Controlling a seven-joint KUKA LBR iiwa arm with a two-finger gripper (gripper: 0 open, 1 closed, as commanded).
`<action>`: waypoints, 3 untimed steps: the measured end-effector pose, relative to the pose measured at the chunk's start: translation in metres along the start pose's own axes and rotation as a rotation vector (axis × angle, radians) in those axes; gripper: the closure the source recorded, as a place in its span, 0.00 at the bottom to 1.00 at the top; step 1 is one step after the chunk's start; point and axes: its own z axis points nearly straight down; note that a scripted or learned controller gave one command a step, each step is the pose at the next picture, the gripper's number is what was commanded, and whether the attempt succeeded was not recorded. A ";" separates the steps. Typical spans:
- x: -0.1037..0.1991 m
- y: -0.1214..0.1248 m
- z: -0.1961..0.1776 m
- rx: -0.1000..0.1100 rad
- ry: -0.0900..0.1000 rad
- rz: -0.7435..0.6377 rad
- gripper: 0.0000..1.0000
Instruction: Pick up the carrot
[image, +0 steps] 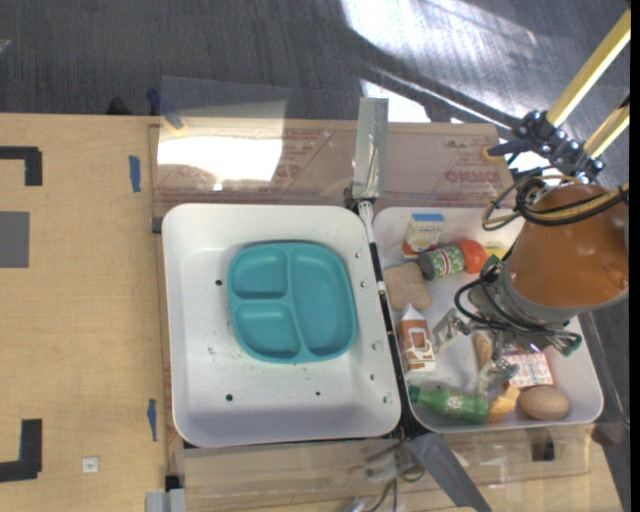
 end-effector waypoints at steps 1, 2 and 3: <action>0.022 -0.011 0.011 0.032 -0.022 0.499 0.00; -0.017 -0.062 0.018 0.007 -0.007 0.418 0.00; -0.020 -0.063 0.004 0.013 -0.018 0.419 1.00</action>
